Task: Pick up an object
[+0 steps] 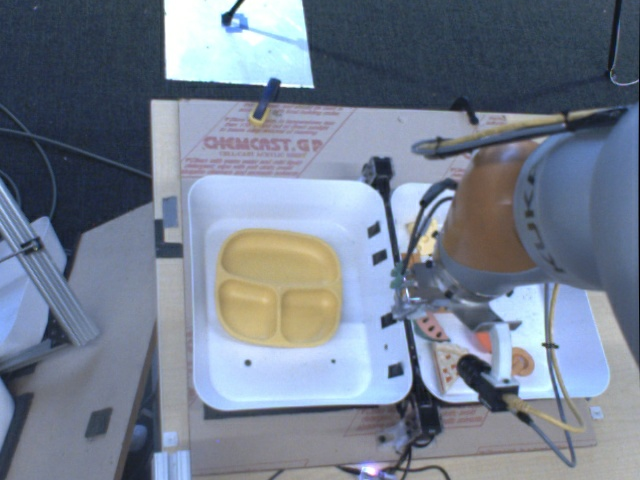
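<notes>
The grey arm with its orange band (490, 218) reaches down into the right bin (585, 368). My gripper (428, 306) is low over that bin's left side, close to the divider between the bins, and mostly hidden under the wrist. Small toy food pieces lie just in front of it: a reddish slice (432, 326), a pizza-like wedge (447, 364), an orange piece (498, 346) and a round brown-ringed piece (523, 364). I see nothing lifted clear of the bin floor.
The left bin (215, 218) holds a yellow divided plate (279, 286). Black clips (378, 171) run along the wall between the bins. A yellow cable (548, 423) trails over the right bin's front edge. A cardboard sheet (300, 133) lies under both bins.
</notes>
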Action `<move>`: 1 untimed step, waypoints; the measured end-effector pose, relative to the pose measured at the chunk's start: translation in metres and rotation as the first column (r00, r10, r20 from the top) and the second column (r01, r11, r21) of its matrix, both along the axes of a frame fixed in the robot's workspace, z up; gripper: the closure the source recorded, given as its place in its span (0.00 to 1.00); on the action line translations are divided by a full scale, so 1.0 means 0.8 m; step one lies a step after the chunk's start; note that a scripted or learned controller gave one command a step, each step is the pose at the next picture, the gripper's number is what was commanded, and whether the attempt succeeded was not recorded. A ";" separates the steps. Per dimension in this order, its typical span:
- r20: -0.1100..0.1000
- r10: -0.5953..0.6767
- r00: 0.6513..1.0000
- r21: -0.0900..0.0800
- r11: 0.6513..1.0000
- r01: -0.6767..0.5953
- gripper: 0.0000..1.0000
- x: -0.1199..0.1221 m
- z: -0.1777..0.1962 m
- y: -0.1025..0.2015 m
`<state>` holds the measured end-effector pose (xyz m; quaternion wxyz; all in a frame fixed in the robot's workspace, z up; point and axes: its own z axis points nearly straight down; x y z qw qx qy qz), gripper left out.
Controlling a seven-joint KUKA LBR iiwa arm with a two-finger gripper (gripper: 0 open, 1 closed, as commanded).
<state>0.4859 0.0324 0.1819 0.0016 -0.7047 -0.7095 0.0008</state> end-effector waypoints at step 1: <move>0.006 0.003 1.000 0.000 1.000 -0.003 1.00 0.002 0.016 -0.001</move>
